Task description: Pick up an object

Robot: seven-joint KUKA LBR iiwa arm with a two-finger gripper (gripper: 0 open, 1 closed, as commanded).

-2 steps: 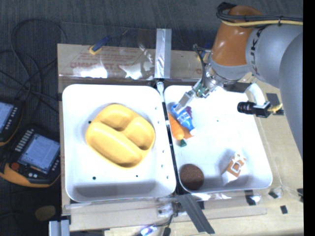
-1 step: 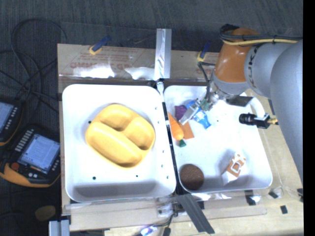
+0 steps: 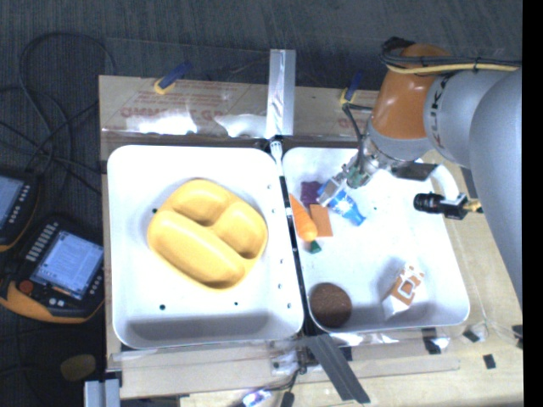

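Observation:
My gripper hangs over the upper middle of the right bin, below the orange wrist band. Right under its tip lies a blue and white packet; I cannot tell whether the two touch. Left of the packet are a purple piece, an orange carrot along the bin's left wall, an orange block and a small green bit. A brown round object sits at the bin's front left. A small white and orange carton lies at the front right.
The left bin holds one big yellow, bun-shaped object. The grey arm covers the right bin's far right corner. A handheld pendant and cables lie off the bench to the left.

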